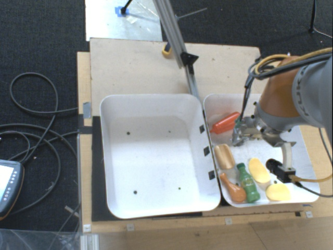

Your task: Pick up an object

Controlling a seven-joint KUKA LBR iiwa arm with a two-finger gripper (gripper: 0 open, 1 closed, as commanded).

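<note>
1. We see our gripper (240,134) low in the right bin (307,189), close to the far-left part of it
2. We cannot tell how wide the gripper is, and we see nothing held in it
3. The orange-red carrot toy (225,123) lies just beside the gripper, on its left and a bit farther back; it looks like the nearest thing to grab
4. The carrot toy's long side runs from near the gripper up and away, tilted a little
5. Nearer to us than the gripper lie a tan bread roll (225,156), a green bottle (247,183), an orange piece (232,188) and two yellow pieces (258,170) (278,192)
6. The left bin (112,139) sits well apart from the gripper, off to its left
7. We think the gripper needs only a small move left to sit over the carrot toy
8. We see no words or labels we can read on any toy
</note>
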